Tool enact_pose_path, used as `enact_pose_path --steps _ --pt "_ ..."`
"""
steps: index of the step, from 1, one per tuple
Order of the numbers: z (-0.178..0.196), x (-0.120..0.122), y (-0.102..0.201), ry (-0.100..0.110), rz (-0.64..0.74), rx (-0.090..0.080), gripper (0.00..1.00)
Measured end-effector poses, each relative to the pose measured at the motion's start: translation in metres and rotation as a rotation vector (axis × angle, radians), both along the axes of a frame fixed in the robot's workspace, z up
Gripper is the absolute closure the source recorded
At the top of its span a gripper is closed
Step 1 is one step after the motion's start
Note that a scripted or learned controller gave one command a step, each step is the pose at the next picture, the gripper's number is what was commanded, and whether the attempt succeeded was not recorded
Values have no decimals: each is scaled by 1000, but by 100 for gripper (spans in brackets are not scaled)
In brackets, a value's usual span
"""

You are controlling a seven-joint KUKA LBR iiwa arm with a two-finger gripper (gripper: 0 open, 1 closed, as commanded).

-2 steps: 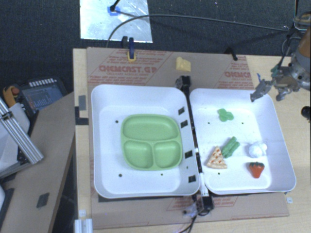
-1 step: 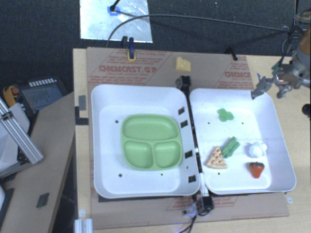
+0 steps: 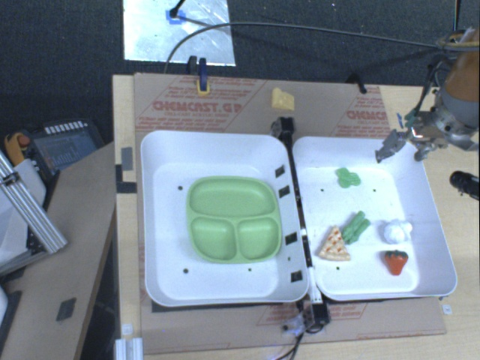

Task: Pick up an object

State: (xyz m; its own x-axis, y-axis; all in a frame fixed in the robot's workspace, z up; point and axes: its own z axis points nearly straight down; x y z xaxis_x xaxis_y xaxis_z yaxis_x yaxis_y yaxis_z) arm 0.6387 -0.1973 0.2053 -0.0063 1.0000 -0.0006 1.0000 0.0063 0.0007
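Note:
The right bin [image 3: 420, 193] holds a small green broccoli-like piece [image 3: 347, 177], a green vegetable [image 3: 355, 226], a pizza slice [image 3: 334, 245], a white lumpy object [image 3: 395, 232] and a red strawberry [image 3: 396, 261]. My gripper [image 3: 406, 147] hangs above the bin's far right corner, up and to the right of the broccoli piece. Its two fingers are spread apart with nothing between them.
The left bin [image 3: 161, 201] bears a green divided plate [image 3: 232, 218]. A yellow piece [image 3: 283, 99] lies on the cardboard behind the bins. A black divider [image 3: 294, 201] runs between the bins. Cables cross the back.

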Motion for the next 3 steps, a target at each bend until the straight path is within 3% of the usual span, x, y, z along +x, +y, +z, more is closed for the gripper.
enact_pose_path --steps 2,3 --pt "-102 0 10 2 1 1 0" --pt "-88 2 9 -5 2 -1 100"
